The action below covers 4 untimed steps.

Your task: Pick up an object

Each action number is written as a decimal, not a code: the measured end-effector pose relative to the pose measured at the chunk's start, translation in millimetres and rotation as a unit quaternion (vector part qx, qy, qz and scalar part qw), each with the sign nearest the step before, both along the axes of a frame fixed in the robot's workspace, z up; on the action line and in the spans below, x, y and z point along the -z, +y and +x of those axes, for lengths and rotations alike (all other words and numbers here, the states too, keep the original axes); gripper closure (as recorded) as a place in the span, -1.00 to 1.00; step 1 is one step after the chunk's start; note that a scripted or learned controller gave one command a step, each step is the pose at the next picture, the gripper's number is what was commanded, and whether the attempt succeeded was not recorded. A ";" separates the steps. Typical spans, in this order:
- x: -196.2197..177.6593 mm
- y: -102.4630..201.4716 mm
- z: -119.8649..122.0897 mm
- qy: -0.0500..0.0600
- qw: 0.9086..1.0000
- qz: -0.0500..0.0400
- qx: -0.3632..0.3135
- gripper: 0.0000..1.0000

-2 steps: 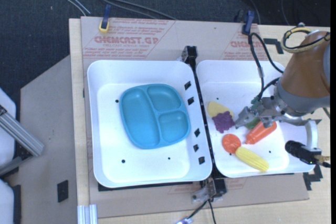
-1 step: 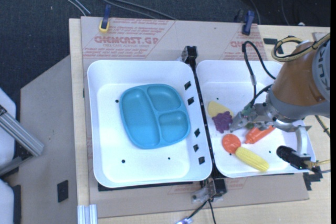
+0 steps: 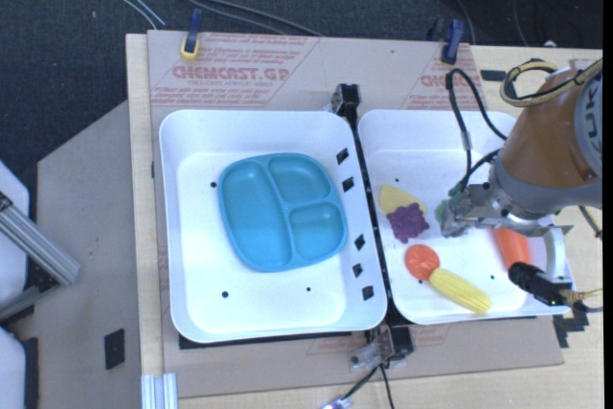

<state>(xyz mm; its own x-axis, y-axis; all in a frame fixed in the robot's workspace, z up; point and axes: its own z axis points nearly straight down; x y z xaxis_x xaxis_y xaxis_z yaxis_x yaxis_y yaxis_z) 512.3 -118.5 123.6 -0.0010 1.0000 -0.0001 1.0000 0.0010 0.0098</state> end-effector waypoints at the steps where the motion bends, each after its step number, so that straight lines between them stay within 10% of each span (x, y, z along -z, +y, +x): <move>1: -59.5 -5.7 -5.4 0.002 1.000 -0.001 0.000 1.00; 4: -99.8 84.6 44.8 0.004 1.000 0.001 -0.002 1.00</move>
<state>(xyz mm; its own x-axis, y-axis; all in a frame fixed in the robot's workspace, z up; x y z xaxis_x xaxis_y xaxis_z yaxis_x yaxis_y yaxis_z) 557.1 -33.9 223.4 -0.0054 1.0000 0.0013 1.0000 0.0054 0.0012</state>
